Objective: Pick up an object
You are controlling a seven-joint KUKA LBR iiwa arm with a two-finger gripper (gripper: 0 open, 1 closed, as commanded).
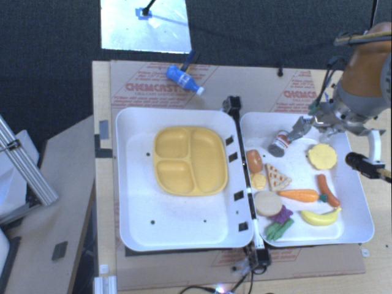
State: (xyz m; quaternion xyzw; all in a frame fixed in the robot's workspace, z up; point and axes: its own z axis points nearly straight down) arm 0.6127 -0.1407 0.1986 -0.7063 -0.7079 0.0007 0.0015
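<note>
**Arm hovers over the toy food bin, small can nearest its reach**

Dark carpet surrounds a cardboard-covered bench (257, 81) carrying two white bins. Taking the yellow divided plate (190, 161) in the left bin (131, 225) as my landmark, everything worth grabbing lies to its right, in the right bin (361, 225): a small can (280, 143) on its side toward the far end, then a brown sausage-like piece (253, 160), a triangular slice (277, 179), a round yellow biscuit (322, 157), a carrot (299, 195), a round bun (267, 203), a banana (320, 216) and some purple and green bits (280, 222) nearest me. A blue bottle (182, 78) lies on the cardboard beyond the plate.

The gripper (305, 126) hangs just to the right of the can, above the bin's far end. From where I stand I cannot tell how it is set, though nothing seems caught in it.

The can looks like the likeliest target. I'd judge it light, stiff and smooth, prone to rolling away since it is lying down; a grip across its round body, square to its axis, should hold best.

Room around it seems fair: bare white floor on most sides, the sausage piece near but apart. The bin's far wall and the central divider (242, 164) are the edges to mind coming down.
</note>
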